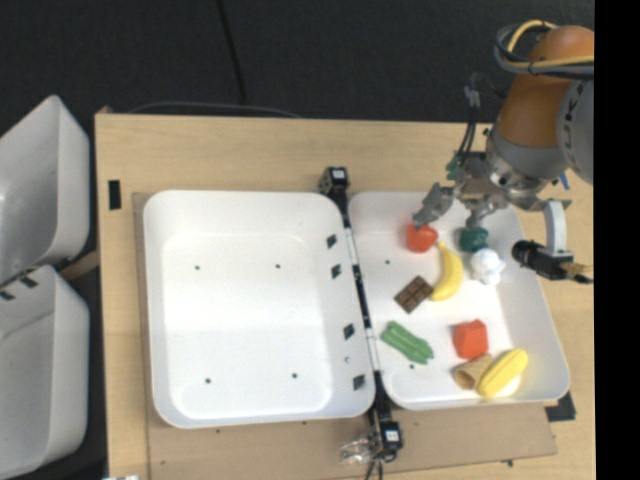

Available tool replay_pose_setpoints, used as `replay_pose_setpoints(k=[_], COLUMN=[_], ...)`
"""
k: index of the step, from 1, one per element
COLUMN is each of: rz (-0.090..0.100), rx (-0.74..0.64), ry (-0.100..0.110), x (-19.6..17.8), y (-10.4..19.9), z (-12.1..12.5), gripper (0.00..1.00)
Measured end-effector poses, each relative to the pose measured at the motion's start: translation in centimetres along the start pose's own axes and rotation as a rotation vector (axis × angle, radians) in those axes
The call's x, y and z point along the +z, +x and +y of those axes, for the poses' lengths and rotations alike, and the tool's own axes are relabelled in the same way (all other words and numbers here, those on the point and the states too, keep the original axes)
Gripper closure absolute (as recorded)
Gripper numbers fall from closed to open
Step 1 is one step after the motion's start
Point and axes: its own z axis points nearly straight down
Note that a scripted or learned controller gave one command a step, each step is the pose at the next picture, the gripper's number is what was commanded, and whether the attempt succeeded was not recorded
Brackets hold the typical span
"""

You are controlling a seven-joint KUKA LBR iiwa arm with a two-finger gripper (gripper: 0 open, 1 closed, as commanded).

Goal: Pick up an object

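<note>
My gripper [455, 211] hangs over the far part of the right bin [530, 313], open, with nothing between its fingers. One finger [432, 206] is just above a small red object [421, 237]; the other is above a teal object [472, 238]. Nearby lie a white ball [486, 264], a yellow banana [449, 273] and a brown chocolate piece [412, 293]. Nearer the front are a green vegetable [407, 342], an orange-red block [470, 338] and a yellow fruit [503, 372] beside a tan cone [468, 374].
The left bin [250, 308] sits beside the right one, with a black-clipped ridge [355, 288] between them. A black fixture [545, 258] juts in at the right bin's far right edge. White shapes [35, 268] stand left of the bench.
</note>
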Motion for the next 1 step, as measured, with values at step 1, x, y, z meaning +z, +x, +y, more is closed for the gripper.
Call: replay_pose_setpoints(k=[1], rz=[-0.001], rx=[-0.002], ry=[0.009], x=[10.91], y=[0.80], z=[5.49], gripper=[0.00])
